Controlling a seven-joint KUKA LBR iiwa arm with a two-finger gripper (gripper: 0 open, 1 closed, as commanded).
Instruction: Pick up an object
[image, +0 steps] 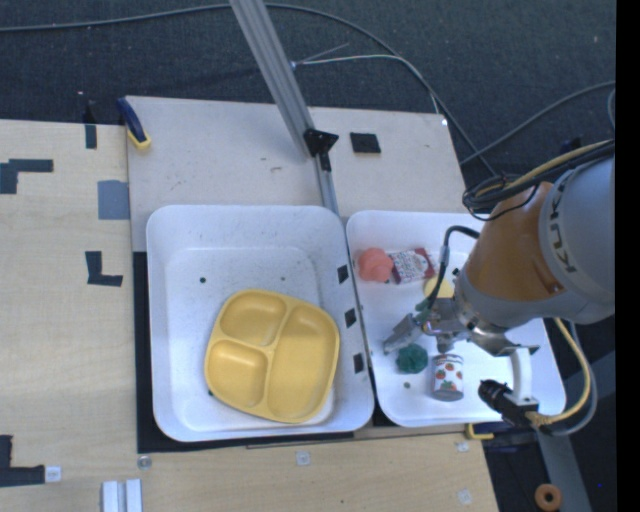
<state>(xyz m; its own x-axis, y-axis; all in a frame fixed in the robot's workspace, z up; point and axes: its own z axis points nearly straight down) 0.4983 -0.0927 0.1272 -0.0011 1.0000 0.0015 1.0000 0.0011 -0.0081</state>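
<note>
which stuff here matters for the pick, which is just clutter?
Relevant to the pick:
- pincer, over the right bin
- green object, just below it
- pink ball
- red-and-white packet
- small patterned can

Just lying about:
- yellow divided tray in the left bin
- blue-and-yellow clamp at the bench corner
- metal pole
</note>
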